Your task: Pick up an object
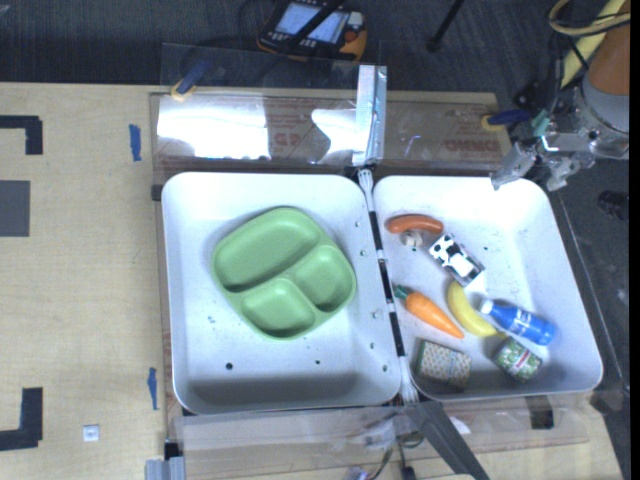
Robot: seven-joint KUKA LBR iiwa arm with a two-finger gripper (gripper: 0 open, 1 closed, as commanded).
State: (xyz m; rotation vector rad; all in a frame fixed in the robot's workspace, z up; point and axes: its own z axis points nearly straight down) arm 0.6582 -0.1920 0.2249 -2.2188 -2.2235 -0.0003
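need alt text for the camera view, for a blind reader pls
A robot gripper hovers over the far right corner of the right white bin, which holds a sausage, toy cow, carrot, banana, blue bottle, small can and patterned block. The left bin holds a green divided plate.

I see a light wooden bench [80, 298] with black marks and blue tape bits. Behind it the floor [120, 18] is dark grey carpet.
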